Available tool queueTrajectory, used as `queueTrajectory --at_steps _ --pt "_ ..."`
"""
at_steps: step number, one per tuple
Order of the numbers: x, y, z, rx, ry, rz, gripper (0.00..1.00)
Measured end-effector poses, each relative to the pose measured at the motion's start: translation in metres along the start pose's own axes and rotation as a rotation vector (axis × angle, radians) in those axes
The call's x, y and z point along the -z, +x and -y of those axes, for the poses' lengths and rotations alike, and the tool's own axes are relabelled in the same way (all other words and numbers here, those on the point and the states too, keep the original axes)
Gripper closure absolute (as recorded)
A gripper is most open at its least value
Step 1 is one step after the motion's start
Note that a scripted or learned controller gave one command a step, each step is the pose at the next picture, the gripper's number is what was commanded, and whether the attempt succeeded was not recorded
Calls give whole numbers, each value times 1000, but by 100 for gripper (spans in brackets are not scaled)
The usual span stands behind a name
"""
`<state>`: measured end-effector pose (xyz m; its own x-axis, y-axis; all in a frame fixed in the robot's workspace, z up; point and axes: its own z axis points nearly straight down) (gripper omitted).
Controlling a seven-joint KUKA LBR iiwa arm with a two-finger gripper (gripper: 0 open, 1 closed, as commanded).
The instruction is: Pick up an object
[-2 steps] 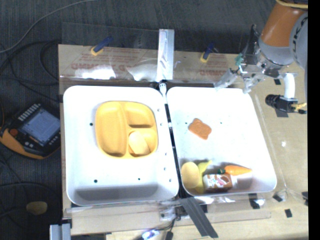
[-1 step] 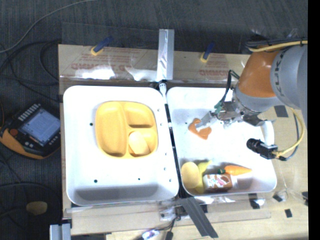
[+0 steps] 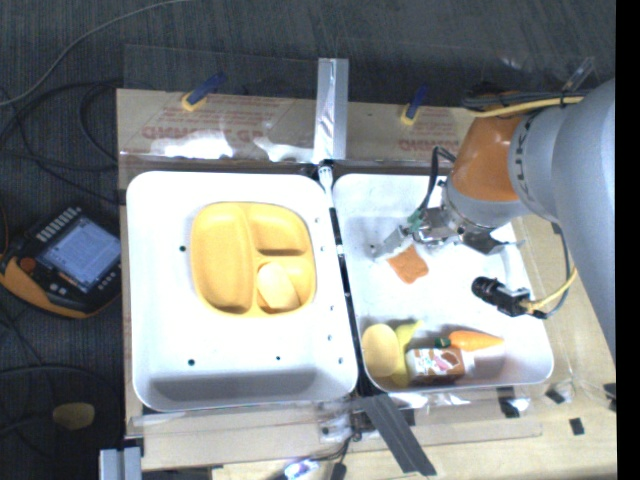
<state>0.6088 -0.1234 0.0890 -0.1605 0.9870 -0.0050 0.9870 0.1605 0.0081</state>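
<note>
The gripper (image 3: 415, 230) is lowered into the right bin (image 3: 520, 368); whether it is open or closed cannot be told. An orange piece (image 3: 407, 265) lies just below it, not seen grasped. No pickup is yet evident; lifting remains outstanding.

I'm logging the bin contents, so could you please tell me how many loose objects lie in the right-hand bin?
4: a flat orange piece under the gripper; a yellow-green round fruit, a labelled bottle and an orange carrot along the near wall. Others may be hidden.
</note>
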Motion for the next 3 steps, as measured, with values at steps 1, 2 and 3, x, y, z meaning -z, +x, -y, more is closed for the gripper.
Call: queueTrajectory --at_steps 1,2,3 --pt "12 -1 -1 0 -5 0 100" --pt "95 54 -70 -32 9 -3 100" --pt "131 63 -72 57 9 -1 100"
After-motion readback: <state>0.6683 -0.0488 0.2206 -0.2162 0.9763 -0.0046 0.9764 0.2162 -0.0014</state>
